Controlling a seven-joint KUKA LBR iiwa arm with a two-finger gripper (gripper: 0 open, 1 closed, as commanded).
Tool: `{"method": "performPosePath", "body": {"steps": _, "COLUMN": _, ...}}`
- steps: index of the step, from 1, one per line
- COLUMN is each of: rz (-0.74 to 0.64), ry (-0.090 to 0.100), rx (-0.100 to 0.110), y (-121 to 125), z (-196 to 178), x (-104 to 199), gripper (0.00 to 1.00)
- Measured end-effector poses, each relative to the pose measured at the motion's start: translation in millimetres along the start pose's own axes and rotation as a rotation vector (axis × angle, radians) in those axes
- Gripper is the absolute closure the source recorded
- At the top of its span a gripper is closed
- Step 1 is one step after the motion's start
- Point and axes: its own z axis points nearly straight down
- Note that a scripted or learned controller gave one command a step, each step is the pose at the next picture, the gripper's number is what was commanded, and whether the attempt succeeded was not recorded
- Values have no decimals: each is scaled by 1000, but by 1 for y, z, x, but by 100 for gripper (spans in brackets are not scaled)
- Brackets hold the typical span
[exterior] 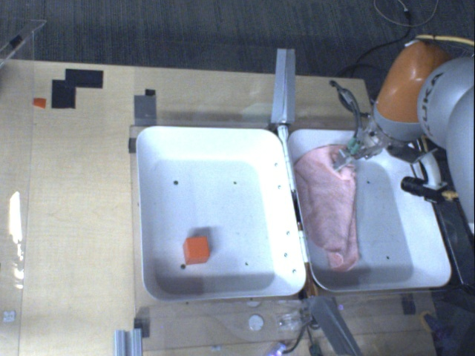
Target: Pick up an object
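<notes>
- Pink cloth (pixel 328 205) lies in the right bin (pixel 401 269), stretched along that bin's left side; its upper end sits directly under the gripper (pixel 351 153), and the rest trails away below and slightly left of it.
- Gripper is down at the cloth's top edge, apparently touching the fabric. Its degree of opening cannot be told at this angle (the tips blur into the cloth), and no fabric is clearly seen between them, so no hold is recorded.
- Risk one: a pinch at the very edge may catch only a thin fold, which could slip out as the arm lifts.
- Risk two: the cloth is long and limp; if raised by one end, its far end may drag on the divider between the bins and pull free.
- Risk three: the tips may press on the bin floor beside the fabric and close on nothing.
- Orange block (pixel 197 250) lies far to the gripper's lower left, in the left bin (pixel 223 143), well apart and unaffected.
</notes>
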Motion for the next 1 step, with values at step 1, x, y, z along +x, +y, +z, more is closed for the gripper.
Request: {"method": "performPosePath", "body": {"steps": 1, "rz": -190, "ry": -3, "rx": 3, "y": 23, "z": 0, "x": 27, "gripper": 0}}
